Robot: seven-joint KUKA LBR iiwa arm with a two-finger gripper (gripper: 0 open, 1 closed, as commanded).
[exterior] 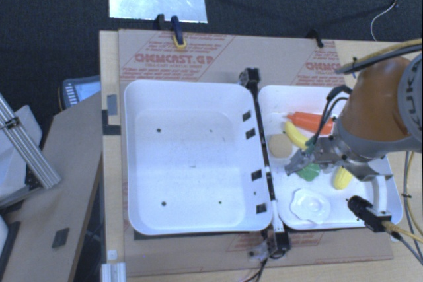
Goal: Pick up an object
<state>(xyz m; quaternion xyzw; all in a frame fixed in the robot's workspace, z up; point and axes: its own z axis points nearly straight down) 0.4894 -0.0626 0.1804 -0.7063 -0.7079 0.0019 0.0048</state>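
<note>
Gripper (299, 163): low over green object (308, 173), finger state indeterminate. Risk: crowded yellow piece (295, 134) possibly deflects the grasp.

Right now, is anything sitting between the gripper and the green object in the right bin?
Nothing visible stands between them. The gripper is low in the right bin, right at the green object. Close neighbours crowd it: a tan round object, a yellow piece, and a white round lid-like object just below.
</note>
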